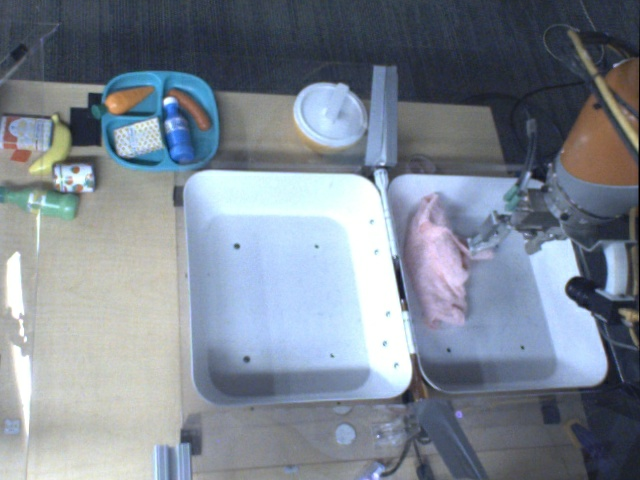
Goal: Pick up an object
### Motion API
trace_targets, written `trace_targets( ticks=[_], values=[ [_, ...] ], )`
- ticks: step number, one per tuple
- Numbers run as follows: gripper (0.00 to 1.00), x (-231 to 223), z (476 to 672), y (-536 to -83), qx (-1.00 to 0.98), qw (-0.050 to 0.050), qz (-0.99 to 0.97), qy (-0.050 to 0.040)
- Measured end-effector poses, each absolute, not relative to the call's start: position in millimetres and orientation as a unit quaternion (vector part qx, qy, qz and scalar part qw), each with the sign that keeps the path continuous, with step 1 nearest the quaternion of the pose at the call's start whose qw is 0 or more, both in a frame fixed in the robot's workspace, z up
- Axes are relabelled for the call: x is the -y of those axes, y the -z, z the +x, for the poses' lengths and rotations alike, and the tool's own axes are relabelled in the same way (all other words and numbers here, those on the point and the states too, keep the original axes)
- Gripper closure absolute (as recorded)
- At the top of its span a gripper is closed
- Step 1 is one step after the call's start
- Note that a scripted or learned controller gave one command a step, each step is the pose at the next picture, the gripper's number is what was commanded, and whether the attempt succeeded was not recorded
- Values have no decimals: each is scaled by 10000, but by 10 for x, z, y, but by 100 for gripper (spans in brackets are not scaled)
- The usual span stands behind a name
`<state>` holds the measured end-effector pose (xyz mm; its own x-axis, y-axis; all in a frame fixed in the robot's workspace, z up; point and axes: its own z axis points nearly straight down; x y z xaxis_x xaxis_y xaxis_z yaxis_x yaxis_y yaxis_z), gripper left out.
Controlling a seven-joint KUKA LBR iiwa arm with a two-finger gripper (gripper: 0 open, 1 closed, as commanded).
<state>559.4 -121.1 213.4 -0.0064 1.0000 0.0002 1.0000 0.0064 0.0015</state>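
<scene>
A pink, soft, lumpy object (436,263) lies lengthwise along the left side of the right bin (520,353). My gripper (484,238) reaches in from the right, low over the bin, and its tip is at the object's upper right edge. From this angle I cannot say whether it touches the object. The arm's orange band (600,143) and grey wrist (560,213) are above the bin's right rim.
The left bin (290,288) sits beside the right one, with a metal divider post (380,118) between them at the back. Beyond the bins are a white lidded cup (330,116) and a blue tray of toy food (160,120). Small toys (50,168) lie at far left.
</scene>
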Motion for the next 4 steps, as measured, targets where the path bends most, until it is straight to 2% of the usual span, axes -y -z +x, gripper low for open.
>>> trace_targets(
  ticks=[1, 2, 3, 4],
  values=[
    [0, 1288, 6236, -916, -7230, 77, 6907, -56],
    [0, 1289, 6235, -915, -7229, 76, 6909, -55],
    [0, 910, 6561, -913, -7686, 65, 6397, -31],
    [100, 887, 6580, -1030, -7693, 78, 6389, -57]
  ],
)
